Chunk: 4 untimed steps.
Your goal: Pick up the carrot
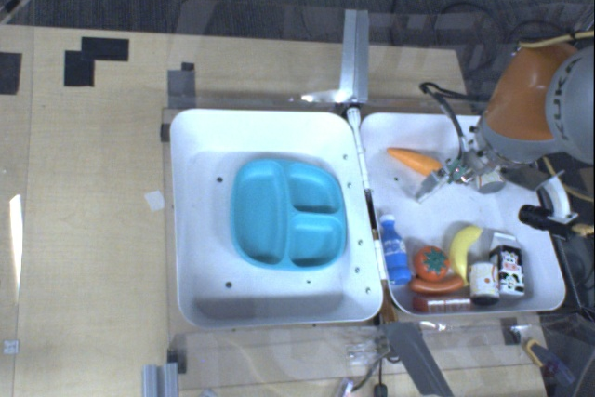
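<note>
The orange carrot (415, 161) lies in the upper left part of the right bin (409, 127), its thin tip pointing left. My gripper (430, 185) hangs low over the right bin, just right of and below the carrot's thick end, close to it or touching it. The carrot rests on the bin floor, not lifted. The grey arm with its orange band (521, 99) comes in from the right above the bin.
Along the right bin's front edge sit a blue bottle (394, 248), a red tomato (430, 262), a banana (462, 246), a red sausage (439, 285), a small can (483, 282) and a cow-patterned carton (508, 270). The left bin (200, 153) holds a blue divided plate (286, 211).
</note>
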Tool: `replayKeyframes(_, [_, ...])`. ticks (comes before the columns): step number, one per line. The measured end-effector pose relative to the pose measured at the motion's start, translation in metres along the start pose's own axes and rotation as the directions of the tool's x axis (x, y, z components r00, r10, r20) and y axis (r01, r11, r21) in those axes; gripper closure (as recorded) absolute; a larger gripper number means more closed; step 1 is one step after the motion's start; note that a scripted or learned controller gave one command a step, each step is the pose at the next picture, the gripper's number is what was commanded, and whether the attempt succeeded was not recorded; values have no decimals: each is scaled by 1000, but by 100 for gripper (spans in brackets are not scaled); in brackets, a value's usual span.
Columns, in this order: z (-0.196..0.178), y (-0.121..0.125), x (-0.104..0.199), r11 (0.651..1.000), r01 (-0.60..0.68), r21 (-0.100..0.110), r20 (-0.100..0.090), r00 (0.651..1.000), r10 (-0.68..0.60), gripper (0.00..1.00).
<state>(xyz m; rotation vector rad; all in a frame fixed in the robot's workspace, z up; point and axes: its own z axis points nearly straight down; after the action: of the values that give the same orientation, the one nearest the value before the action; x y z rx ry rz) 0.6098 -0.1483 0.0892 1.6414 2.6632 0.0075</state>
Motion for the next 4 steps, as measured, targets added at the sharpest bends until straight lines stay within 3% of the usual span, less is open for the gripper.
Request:
replayKeyframes(1, [2,60,16,996,91,1,-3,996,-91,0])
replayKeyframes(2, [-12,63,16,996,94,-7,0,996,-94,100])
replayKeyframes(3, [-97,59,91,998,-65,6,-6,998,65,100])
replayKeyframes(4, [-96,52,100,997,78,7,-8,997,-78,100])
